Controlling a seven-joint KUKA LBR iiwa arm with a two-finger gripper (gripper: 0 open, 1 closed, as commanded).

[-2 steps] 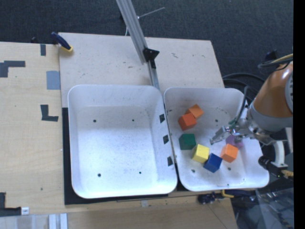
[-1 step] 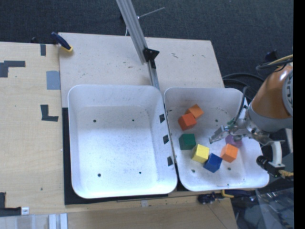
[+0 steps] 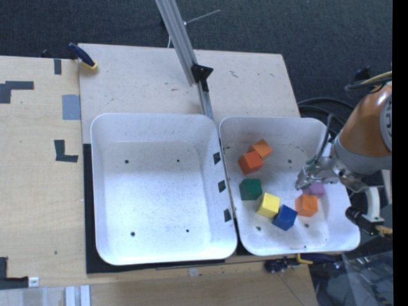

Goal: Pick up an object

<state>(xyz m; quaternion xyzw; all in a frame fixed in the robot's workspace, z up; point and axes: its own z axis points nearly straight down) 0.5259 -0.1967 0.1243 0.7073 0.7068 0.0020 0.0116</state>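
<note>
The right bin (image 3: 280,132) holds several small blocks: two orange ones (image 3: 255,156) near its middle, a green one (image 3: 250,189), a yellow one (image 3: 268,204), a blue one (image 3: 285,217), another orange one (image 3: 307,204) and a purple one (image 3: 316,187). My gripper (image 3: 310,176) reaches in from the right and hangs low over the right side of this bin, directly above the purple block, which is partly hidden beneath it. The orange block lies just below the gripper in the view.
The left bin (image 3: 102,171) sits beside the right one. A slanted metal rail (image 3: 182,40) runs from the top down to the bins' shared edge. A blue and yellow tool (image 3: 83,56) lies at the bench's back left.
</note>
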